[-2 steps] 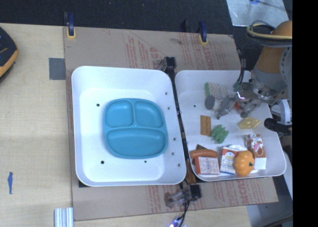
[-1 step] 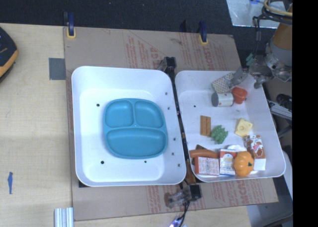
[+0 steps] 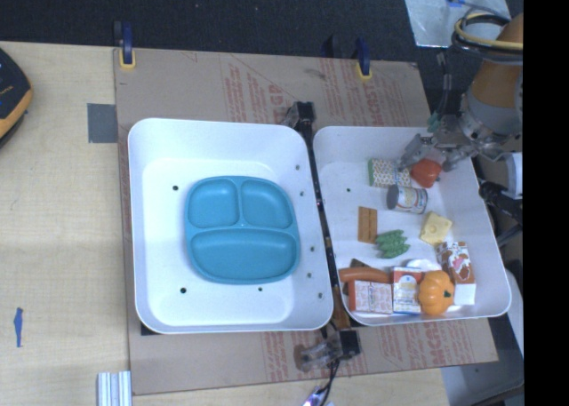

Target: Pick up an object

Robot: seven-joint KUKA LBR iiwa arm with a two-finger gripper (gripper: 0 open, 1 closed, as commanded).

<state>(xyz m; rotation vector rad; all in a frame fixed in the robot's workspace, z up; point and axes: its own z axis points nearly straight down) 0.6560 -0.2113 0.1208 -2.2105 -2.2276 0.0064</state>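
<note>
My pincer [image 3: 427, 162] hangs over the right bin's [image 3: 498, 306] far corner with its fingers apart around a small red tomato-like toy [image 3: 427, 172] directly beneath, which looks light, smooth and rounded, so I'd grip across its widest middle.

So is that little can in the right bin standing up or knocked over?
Knocked over. The can lies on its side on the right bin floor, its round end facing right.

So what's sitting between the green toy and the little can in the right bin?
In the camera view, nothing: bare white bin floor separates the green toy from the can. The brown cracker stands off to their left.
</note>
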